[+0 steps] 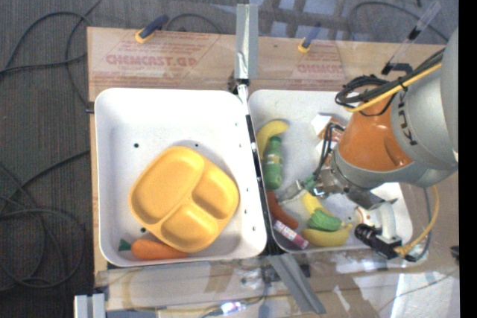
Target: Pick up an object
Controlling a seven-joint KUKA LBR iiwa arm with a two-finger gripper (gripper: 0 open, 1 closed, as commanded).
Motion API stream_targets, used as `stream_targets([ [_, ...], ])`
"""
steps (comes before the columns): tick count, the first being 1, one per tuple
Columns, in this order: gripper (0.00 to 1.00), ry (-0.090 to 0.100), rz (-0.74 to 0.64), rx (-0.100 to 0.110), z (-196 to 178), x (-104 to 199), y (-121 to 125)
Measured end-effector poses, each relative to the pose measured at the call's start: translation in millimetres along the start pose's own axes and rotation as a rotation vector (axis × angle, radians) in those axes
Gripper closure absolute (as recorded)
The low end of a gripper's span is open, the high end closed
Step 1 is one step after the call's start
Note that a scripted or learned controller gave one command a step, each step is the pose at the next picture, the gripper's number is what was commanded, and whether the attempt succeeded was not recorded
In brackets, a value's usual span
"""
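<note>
My gripper point(316, 187) reaches down into the right bin point(298, 109), below the arm's orange band. It hangs just over a small yellow piece point(311, 202) and a green toy point(323, 220). A yellow banana point(326, 237) lies at the bin's front. To the gripper's left lie a green bottle-shaped toy point(273, 163), a second banana point(271, 132) and a red sausage-like toy point(282, 211). Whether anything is held is hidden by the wrist.
The left bin point(119, 115) holds a yellow divided plate point(185, 196) and an orange carrot point(158, 250) at its front edge. A small red and white tube point(291, 235) lies at the right bin's front left corner. The arm covers the right bin's right half.
</note>
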State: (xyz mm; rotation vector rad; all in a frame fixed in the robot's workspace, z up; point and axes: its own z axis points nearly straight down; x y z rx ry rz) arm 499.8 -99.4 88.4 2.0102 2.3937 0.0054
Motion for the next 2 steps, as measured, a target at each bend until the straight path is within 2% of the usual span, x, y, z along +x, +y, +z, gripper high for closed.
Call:
stream_targets([
  [1, 1.00, 0.006, -0.001, 0.005, -6.2, 1.5, 0.9],
  [2, 1.00, 0.010, 0.022, 0.021, -125.0, 66.4, -2.3],
])
